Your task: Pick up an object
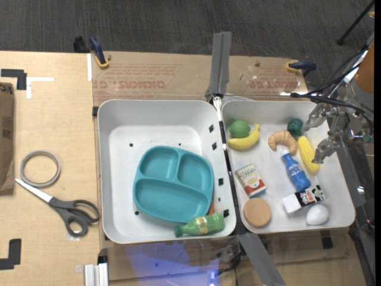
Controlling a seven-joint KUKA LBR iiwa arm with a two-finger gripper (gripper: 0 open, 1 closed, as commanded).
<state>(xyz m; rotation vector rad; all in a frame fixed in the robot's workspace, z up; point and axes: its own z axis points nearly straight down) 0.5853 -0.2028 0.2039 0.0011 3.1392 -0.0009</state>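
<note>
My gripper (317, 137) hangs open above the right edge of the right bin (345, 219), with nothing between its fingers. Just left of it lie a yellow corn cob (306, 154), a blue tube (294, 171), a croissant (282, 139) and a dark green toy (294, 126). Farther left are a green ball (240, 128), a banana (247, 139) and a small carton (250, 180). Near the front lie a round biscuit (257, 212), a white egg (317, 214) and a black-and-white toy (309, 195).
The left bin (113, 124) holds a teal divided plate (174, 185) and a green bottle (201, 224) at its front wall. On the bench to the left lie scissors (62, 207) and a tape roll (40, 168). Cables (339, 82) trail by the arm.
</note>
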